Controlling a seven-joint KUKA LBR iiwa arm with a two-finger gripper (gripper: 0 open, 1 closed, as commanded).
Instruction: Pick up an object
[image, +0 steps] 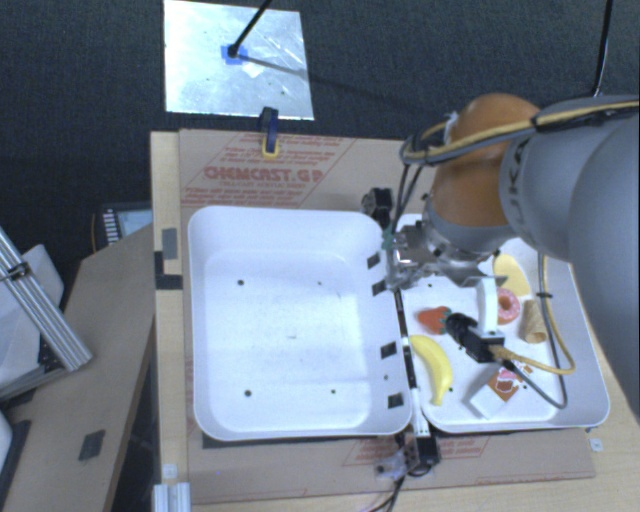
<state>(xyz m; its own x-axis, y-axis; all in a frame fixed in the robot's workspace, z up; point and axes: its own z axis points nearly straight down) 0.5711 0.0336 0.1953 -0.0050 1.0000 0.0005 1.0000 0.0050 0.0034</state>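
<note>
Yellow banana (432, 366) and red piece (433, 320) lie in the right bin (580, 400); gripper (478, 300) hangs nearby, its grip unreadable.

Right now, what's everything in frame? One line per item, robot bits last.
left bin: 1, white, left on the cardboard
right bin: 1, white, beside the left bin
banana: 1, yellow, right bin, by its left wall
strawberry-like piece: 1, red, right bin, just behind the banana
doughnut: 1, pink, right bin, middle
cone-shaped piece: 1, tan, right of the doughnut
small box: 1, white and red, right bin, front
cardboard sheet: 1, brown with red print, under both bins
clamp: 1, yellow, cardboard's back edge
foil sheet: 1, silvery, behind the bench
arm: 1, grey with orange band, reaching in from the right
end effector: 1, metallic, over the wall between the bins
</note>
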